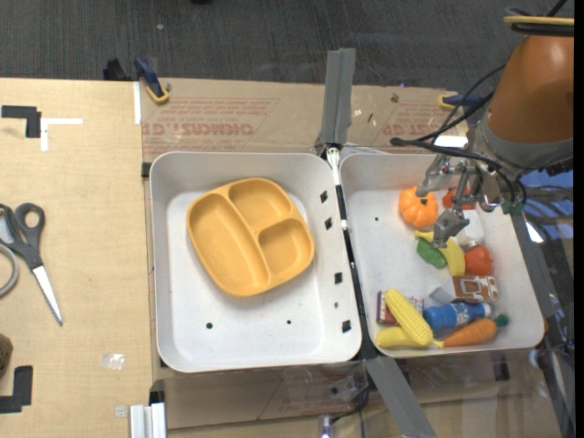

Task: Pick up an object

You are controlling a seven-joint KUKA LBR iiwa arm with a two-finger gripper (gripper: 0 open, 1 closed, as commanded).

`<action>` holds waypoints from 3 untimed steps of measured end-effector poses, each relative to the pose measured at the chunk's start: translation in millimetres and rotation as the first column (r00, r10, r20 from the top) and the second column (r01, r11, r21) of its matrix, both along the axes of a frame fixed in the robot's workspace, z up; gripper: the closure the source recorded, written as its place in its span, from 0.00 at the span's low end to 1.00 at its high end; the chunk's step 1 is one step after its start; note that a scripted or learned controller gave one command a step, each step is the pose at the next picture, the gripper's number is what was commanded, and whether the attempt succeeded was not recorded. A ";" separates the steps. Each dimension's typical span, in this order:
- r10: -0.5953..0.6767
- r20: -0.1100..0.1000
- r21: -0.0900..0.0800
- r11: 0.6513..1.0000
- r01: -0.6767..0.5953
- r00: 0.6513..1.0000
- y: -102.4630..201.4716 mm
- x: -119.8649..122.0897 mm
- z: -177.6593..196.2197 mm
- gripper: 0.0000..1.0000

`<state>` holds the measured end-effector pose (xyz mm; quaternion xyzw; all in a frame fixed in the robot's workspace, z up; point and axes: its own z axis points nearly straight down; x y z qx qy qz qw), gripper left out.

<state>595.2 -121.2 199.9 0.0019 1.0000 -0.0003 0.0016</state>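
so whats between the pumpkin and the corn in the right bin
In the camera view, a green vegetable lies between the pumpkin and the corn, then bare bin floor.

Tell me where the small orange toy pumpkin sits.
The small orange toy pumpkin lies in the right white bin, toward its far side, just left of the gripper, above the green pepper.

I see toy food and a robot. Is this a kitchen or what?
Probably a robot lab, not a kitchen: a grey and orange robot arm over two shallow white bins, plastic toy corn, and grey scissors on the workbench.
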 end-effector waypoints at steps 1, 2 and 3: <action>-0.053 0.002 0.000 0.999 0.053 0.999 10.2 24.9 -106.7 0.00; -0.074 0.000 0.000 0.997 0.074 0.997 17.6 20.0 -107.1 0.00; -0.079 0.002 0.000 0.997 0.079 0.997 21.7 29.8 -106.5 0.00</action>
